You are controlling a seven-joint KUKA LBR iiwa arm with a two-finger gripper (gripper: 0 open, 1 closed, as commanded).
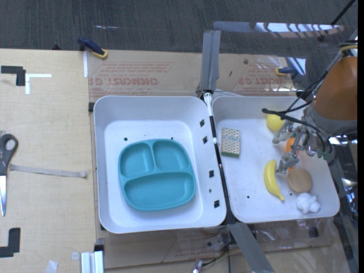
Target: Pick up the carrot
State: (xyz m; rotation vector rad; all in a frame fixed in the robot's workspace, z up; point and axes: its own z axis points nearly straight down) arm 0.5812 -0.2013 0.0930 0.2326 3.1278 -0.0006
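Note:
The carrot (290, 144) shows as a small orange patch in the right bin (250, 201), near its right side, mostly hidden under the gripper. The gripper (288, 147) hangs right over it, low in the bin, reaching in from the right below the arm's orange band (340, 90). Metal parts of the gripper lie on both sides of the orange patch. I cannot see whether the carrot is lifted off the bin floor.
In the right bin lie a lemon (274, 121), a green speckled sponge (230, 141), a banana (272, 180), a brown round bun (300, 181) and a white lump (307, 203). The left bin (108, 124) holds a teal divided plate (157, 174). Scissors (5, 164) lie on the bench at left.

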